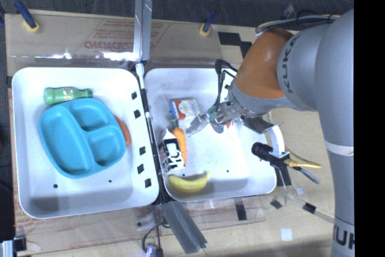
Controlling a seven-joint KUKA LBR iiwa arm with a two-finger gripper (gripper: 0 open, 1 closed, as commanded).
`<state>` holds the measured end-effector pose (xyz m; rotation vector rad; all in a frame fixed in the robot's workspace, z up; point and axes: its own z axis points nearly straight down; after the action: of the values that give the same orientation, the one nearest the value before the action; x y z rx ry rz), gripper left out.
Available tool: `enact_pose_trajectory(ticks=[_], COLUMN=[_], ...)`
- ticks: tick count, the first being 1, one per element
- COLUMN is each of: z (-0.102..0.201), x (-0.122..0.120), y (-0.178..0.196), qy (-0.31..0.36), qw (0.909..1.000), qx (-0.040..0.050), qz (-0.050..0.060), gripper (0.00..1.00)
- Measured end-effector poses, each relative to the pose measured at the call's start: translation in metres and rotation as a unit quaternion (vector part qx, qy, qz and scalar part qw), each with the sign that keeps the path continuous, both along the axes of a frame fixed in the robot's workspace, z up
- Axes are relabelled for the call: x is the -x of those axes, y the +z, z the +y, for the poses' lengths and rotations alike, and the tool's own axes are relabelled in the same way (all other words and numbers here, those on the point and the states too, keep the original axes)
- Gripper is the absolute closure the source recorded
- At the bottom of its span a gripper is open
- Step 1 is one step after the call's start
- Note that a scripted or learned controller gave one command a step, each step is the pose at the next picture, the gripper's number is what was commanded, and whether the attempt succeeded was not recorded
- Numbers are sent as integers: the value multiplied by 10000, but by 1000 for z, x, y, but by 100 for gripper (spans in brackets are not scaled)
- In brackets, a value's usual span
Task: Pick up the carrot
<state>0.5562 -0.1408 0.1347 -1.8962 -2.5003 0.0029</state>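
The big grey arm (pixel 313 69) leans over the right bin (pixel 258 180). In the left bin (pixel 30 189) lies a blue divided tray (pixel 81 136). The hand (pixel 201 123) hangs just right of the carrot (pixel 179 144), which lies beside the left wall; its grip I cannot tell. A banana (pixel 187 182) lies near the front.

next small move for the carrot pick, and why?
Probably shift the gripper a little down and left, over the middle of the carrot, before descending. It hangs by the carrot's upper end in the right bin, close to the small carton, and no carrot shows between its fingers.
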Motion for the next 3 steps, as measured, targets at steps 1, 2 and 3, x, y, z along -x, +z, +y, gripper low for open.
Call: enact_pose_trajectory(ticks=[1, 2, 3], z=[24, 13, 12], x=[16, 15, 15], y=[-29, -27, -16], qy=[-394, -597, -576], qw=[9991, 9982, 9983], qx=[57, 5, 14], qz=[-140, -16, -29], gripper=[0, 0, 100])
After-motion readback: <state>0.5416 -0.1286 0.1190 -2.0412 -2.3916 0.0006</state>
